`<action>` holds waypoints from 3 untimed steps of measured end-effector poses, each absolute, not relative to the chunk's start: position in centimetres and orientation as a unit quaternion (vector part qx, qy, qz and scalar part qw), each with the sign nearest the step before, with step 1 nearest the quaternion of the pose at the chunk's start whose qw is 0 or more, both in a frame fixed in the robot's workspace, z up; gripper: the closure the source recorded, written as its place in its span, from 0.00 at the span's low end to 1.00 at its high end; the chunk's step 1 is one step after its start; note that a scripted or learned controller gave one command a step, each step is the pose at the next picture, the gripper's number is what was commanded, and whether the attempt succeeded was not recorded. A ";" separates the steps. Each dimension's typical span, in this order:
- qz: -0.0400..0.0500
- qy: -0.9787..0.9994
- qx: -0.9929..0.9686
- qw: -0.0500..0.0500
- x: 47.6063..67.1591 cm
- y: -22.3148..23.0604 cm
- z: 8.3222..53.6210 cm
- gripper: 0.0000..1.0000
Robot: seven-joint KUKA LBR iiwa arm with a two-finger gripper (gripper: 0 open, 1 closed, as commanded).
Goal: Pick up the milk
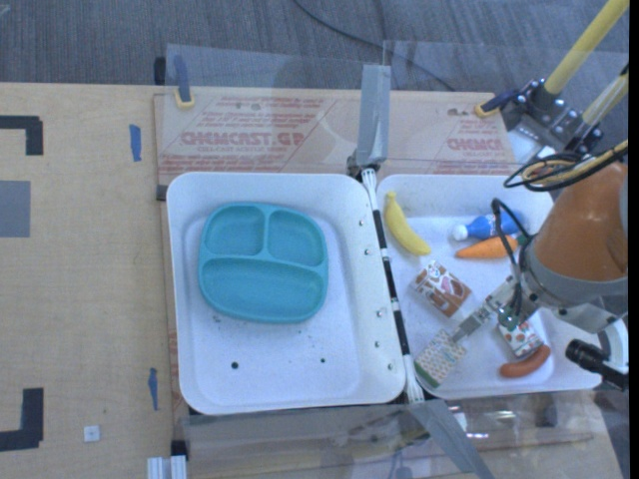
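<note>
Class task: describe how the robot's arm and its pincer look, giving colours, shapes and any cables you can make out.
The arm is a rounded, bulky body, orange on top with a grey band below. Black cables loop beside it. The pincer is small, grey and metallic, made of slim angular parts reaching out from the wrist.

A pale wooden bench top (80, 297) fills the left and middle of the frame, marked with black tape corners at its left edge and short strips of blue tape (135, 143) nearer the middle. Directly on it sit two shallow white plastic bins side by side: the left bin (190, 367) at the centre of the frame and the right bin (429, 193) at the right. Behind them, toward the upper middle, lies a clear acrylic sheet with red printed lettering (260, 133).
</note>
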State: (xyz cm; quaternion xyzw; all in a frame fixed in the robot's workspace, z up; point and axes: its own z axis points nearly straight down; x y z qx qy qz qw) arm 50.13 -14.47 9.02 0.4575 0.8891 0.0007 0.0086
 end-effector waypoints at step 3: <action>0.000 0.840 0.543 0.001 53.1 -8.8 18.5 1.00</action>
